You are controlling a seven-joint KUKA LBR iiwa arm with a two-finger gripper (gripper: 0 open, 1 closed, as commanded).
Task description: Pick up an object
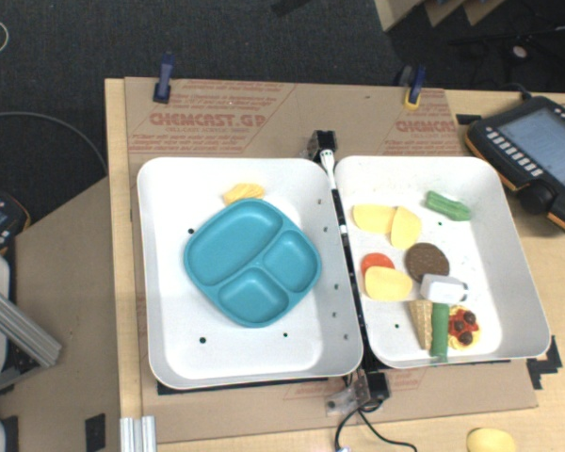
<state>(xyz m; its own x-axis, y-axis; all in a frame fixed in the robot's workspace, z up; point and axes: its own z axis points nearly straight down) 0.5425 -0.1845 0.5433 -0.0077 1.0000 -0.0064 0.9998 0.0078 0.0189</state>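
The tabletop (pixel 122 347) has a cardboard sheet (pixel 264 111) clamped over it with a blue clamp (pixel 163 80) at the back left and another clamp (pixel 414 87) at the back right. My guess is that's to stop it sliding around when the arm pokes at things.

Two white bins sit on it side by side with their rims touching in the middle. The left bin (pixel 160 252) is mostly taken up by a blue divided plate (pixel 252 262) lying flat and turned at an angle. A small yellow toy piece (pixel 243 193) is just behind its far edge.

The right bin (pixel 508 252) is where all the little toy food is:
- a pair of yellow slices (pixel 386 220)
- a brown oval (pixel 427 260)
- a yellow chunk (pixel 388 284) with a red piece (pixel 378 263) tucked against it
- a green piece (pixel 448 205) on its own near the back
- a white block (pixel 444 289)
- a cone (pixel 421 322) and a green stick (pixel 440 332) lying right next to each other
- a small red berry thing (pixel 464 324)

Most of that is bunched up and touching, which looks like a random scatter and not anything deliberate.

Any of these would count as the object to pick. I'd say the lone green piece is the easiest, since nothing crowds it. I can't tell the state of the hand from this shot, and I'd judge the pick hasn't started.
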